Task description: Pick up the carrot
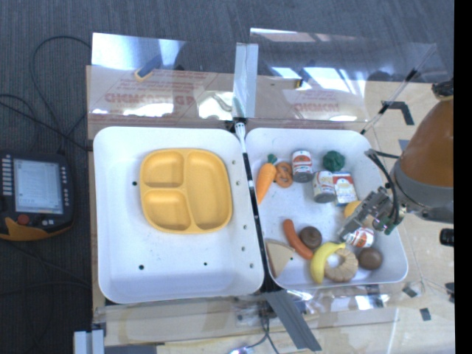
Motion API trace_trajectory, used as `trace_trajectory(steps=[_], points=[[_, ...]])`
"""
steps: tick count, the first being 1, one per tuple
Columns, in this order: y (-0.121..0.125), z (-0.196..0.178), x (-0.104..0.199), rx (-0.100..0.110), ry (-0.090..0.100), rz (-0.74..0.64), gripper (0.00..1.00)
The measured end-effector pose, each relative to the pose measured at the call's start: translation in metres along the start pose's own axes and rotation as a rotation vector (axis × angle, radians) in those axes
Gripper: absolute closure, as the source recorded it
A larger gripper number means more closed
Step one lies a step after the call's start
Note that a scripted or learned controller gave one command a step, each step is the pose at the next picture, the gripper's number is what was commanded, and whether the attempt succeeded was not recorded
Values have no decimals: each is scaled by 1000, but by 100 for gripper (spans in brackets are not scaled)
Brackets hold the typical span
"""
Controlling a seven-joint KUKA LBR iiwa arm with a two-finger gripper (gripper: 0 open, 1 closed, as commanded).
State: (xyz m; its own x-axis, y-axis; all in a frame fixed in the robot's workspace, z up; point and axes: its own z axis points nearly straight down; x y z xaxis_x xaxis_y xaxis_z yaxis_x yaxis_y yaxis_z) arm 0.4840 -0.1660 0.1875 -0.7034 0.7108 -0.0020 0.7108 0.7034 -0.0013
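Observation:
The carrot is orange with a green top. It lies along the left wall of the right bin, its tip pointing toward the front. My gripper hangs low over the right side of that bin, far to the right of the carrot. It sits between a yellow lemon and a red-and-white can. The carrot has nothing on top of it.
A small orange fruit touches the carrot's right side, next to a can, two more cans and a green broccoli. A reddish sausage, a banana and a bagel lie in front. The left bin holds a yellow divided plate.

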Motion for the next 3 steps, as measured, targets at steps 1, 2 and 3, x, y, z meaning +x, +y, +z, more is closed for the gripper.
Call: trace_trajectory(steps=[1,2,3], points=[[-41,-106,-43,-1,-4,141,100],[-41,-104,-42,1,0,140,0],[48,81,-118,-7,-14,58,0]])
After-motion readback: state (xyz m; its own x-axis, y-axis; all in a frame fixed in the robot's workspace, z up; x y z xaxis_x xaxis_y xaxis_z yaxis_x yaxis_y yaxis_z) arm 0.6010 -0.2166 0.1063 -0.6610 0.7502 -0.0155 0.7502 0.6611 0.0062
